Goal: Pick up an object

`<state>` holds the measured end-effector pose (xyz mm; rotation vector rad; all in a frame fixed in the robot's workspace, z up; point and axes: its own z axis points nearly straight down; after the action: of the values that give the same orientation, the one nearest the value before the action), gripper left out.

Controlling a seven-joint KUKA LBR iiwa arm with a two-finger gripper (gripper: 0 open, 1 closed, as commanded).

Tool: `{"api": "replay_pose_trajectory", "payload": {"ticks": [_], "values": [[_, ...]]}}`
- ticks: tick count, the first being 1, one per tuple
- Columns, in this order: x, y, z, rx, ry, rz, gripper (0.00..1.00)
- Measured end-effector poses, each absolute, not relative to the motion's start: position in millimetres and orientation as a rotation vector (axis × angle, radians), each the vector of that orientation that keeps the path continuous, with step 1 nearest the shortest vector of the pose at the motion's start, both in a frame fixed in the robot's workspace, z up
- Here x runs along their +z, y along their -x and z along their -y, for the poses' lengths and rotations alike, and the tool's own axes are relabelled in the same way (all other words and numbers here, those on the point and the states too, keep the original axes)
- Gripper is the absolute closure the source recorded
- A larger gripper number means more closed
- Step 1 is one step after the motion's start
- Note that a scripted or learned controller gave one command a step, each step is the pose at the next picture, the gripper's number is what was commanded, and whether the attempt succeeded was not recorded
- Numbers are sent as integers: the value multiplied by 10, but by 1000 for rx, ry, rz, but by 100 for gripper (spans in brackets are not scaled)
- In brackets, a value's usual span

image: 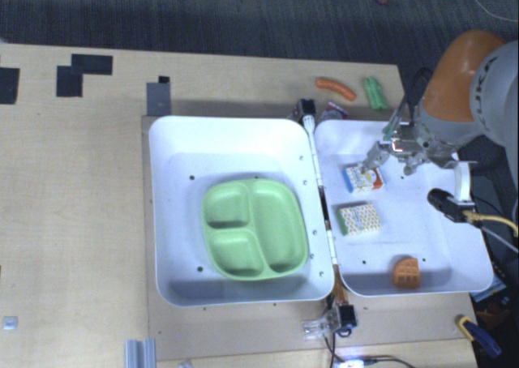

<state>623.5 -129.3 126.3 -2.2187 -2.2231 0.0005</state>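
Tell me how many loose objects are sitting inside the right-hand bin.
3: a blue-and-white packet beside the gripper, a dotted block near the middle, and an orange piece by the front wall. The arm may hide more.

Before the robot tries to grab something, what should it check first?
1. Something to pick is in the right bin: ok. It holds a blue and white packet, a dotted sponge-like block and an orange toy.
2. Gripper is near a target: ok, it hovers right beside the packet.
3. Gripper is free of any object: cannot tell.
4. Targets have space around them: ok, the three lie apart from each other.
5. Green divided plate is out of the way: ok, it sits in the left bin.
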Motion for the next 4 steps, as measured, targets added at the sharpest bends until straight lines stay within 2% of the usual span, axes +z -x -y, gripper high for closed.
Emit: {"api": "replay_pose_trajectory", "payload": {"ticks": [1, 2, 3, 4], "values": [[849, -6696, 1034, -5, 2216, 2229, 0], [976, -6715, 1036, -11, 2216, 2235, 100], [974, -6714, 1036, -10, 2216, 2236, 0], [1093, -6730, 1028, -16, 2215, 2241, 100]]}}
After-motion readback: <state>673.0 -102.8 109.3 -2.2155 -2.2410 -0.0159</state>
